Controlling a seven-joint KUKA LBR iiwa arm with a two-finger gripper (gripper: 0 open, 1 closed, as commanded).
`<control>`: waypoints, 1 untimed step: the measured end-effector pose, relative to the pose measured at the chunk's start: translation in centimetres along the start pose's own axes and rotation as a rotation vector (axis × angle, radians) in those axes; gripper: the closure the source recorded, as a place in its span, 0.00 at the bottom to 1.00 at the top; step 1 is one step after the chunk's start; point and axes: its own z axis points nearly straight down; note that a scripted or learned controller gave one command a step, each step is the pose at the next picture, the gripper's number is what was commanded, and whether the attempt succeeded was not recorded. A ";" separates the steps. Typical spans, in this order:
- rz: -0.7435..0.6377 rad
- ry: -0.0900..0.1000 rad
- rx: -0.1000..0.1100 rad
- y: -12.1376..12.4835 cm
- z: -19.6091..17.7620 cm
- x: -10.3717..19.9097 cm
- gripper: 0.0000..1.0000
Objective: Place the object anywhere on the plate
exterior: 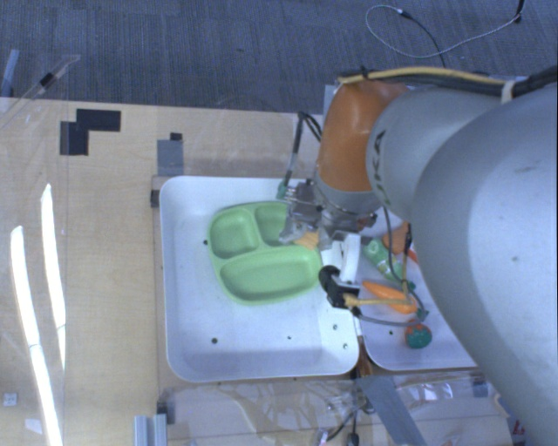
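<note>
We note a pale wooden tabletop (87,287) carrying two shallow white plastic bins: the left bin (187,340) and the right bin (440,353), edges touching. In the right bin we see a small teal ball (419,337) near the front, an orange carrot-shaped piece (390,290) behind it, and a green piece (377,254) further back. Black square markers (87,128) sit on the tabletop's far left. A thin cable loop (410,26) lies on dark grey carpet (174,43).

A light green plate (261,253) lies in a white bin (187,305); beside it, seemingly orange-and-teal items (410,322).
</note>
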 end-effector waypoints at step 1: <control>-0.001 0.000 0.000 0.0 0.0 0.0 0.00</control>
